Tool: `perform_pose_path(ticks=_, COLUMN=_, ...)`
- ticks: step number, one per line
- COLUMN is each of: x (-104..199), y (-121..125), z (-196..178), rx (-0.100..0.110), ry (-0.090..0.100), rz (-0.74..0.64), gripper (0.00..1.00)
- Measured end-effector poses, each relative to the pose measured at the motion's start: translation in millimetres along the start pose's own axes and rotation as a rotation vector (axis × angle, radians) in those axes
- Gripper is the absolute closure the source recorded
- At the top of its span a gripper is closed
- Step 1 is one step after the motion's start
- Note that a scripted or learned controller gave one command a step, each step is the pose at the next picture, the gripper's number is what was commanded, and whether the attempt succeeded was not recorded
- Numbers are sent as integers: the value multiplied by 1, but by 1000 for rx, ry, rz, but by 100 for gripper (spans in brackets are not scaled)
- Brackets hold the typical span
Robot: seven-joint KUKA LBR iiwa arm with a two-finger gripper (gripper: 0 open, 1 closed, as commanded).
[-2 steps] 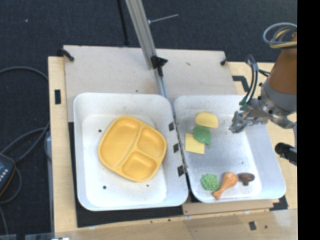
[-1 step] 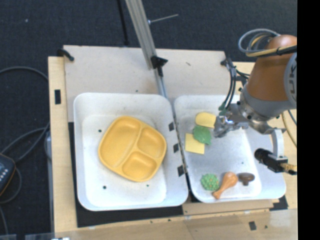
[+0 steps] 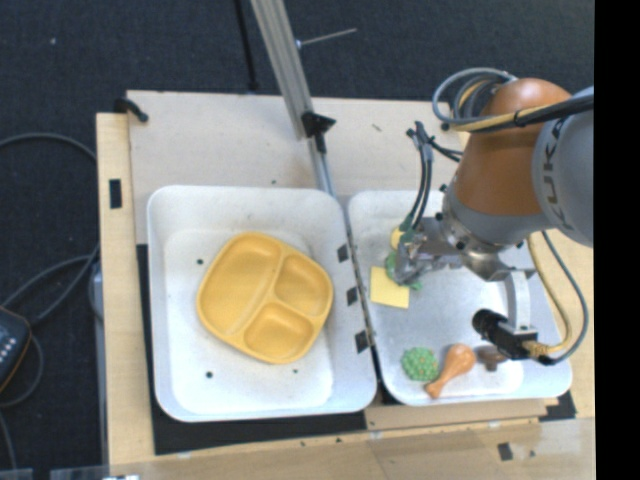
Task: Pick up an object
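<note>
Yellow plate [image 3: 265, 296], w/ three compartments, is lying flat in the middle of the left bin [image 3: 160, 268], turned a bit askew to the bin's walls & touching nothing else. Left bin is sitting on the pale wooden desk [image 3: 200, 138], w/ dark carpet showing round the desk & a thin cable [image 3: 40, 268] trailing over the carpet at far left. An aluminium bar [image 3: 280, 48] is slanting down from the top edge to a black clamp at the desk's back, just behind where the two bins are meeting.

Right bin [image 3: 480, 298] is lying edge to edge w/ the left one. Near its left wall a flat yellow square [image 3: 390, 290] is resting on the bin floor. End effector [image 3: 405, 266] is hanging directly over the square's upper right corner, close to it or touching; can't tell which. Small green & yellow bits are showing at the end effector, too blurred to identify. Can't tell whether the end effector is open or closed, & nothing is visibly gripped.

Toward the bin's front, a green lump [image 3: 419, 363] is sitting just beside an orange drumstick-shaped piece [image 3: 450, 366], the two nearly touching, both well apart from the end effector. A black fitting [image 3: 505, 333] w/ a yellow cable is hanging just right of the drumstick piece. Arm [image 3: 510, 158], orange band & grey shell, is reaching in from the right over the bin's back half, w/ hoses looping at its top.
</note>
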State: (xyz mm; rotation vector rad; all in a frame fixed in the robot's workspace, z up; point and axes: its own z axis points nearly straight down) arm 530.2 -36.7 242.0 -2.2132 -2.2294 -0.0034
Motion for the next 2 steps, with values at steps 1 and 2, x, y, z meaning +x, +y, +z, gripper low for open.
perform_pose_path(ticks=1, x=57, y=-5, z=-9, rx=-2, ry=1, rz=-1, gripper=100)
perform_pose_path(ticks=2, x=108, y=-8, z=-17, rx=-1, ry=0, rz=-1, gripper=100)
